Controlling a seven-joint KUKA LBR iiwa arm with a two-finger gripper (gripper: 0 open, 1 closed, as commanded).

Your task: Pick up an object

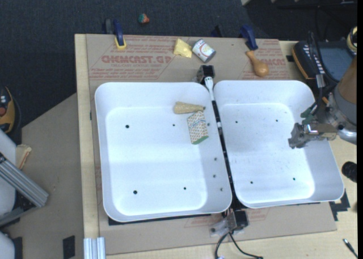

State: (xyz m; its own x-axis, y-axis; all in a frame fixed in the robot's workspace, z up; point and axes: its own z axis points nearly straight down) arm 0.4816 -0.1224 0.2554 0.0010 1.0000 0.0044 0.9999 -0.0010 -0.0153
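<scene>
White plastic, smooth and glossy with rounded corners, forms both shallow bins; the left bin (113,156) and right bin (272,190) sit flush along a shared black seam on a cardboard-faced bench (91,71).

Candidate objects lie in the left bin, near its far edge toward the seam: a tan, cone-like piece (188,107) lying flat, and touching or just beside it a small flat packet (197,127) with a fine speckled print, tilted slightly. Both look light and rest loose on the floor of the bin, likely as dropped.

Gripper (299,137) hangs over the right bin, near its right edge, on the grey arm (340,110) reaching in from that side. Whether it is open or closed cannot be told at this angle. Nothing is visible in its grasp.

Outside the bins, along the bench's far edge: a yellow wedge (182,49), a small white box (203,50), and a wooden-looking spoon shape (258,64). These are judged out of play.

Judgement: pick not yet made. The gripper is well apart from both objects, so the next move would need travel across the seam. The flat packet may be hard to pinch; the cone offers more height.
</scene>
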